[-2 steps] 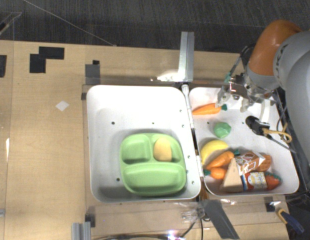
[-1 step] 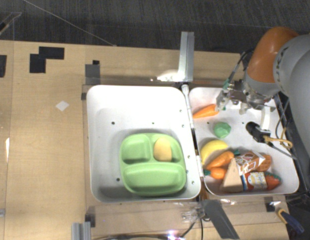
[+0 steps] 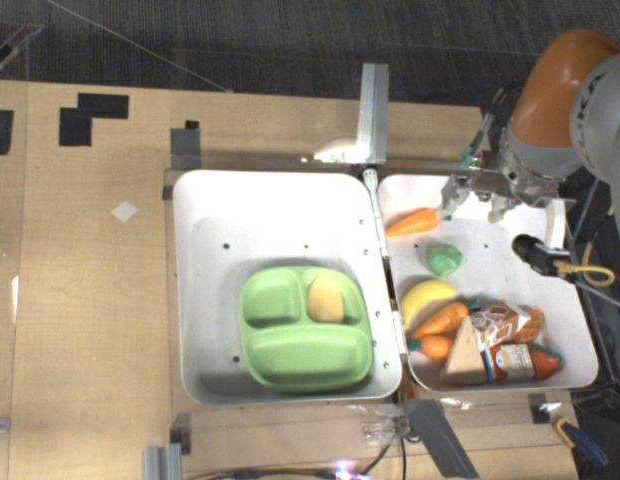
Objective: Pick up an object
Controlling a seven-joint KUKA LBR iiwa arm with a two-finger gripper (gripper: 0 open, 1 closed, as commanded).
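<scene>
A: The pincer is seen spread, with nothing between its fingers, at the far side of the right bin.

B: The carrot lies just left of it, orange and tapered. It should be approached slowly and gripped across its thick middle.

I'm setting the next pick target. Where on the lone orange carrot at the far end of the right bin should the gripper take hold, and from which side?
Probably the thick middle of the carrot, coming straight down from above. It lies flat, its long axis running left to right and tapering rightward, so the fingers should close across its width. Its left end sits close against the right bin wall, leaving little room there; the green piece lies apart, nearer the camera.
</scene>
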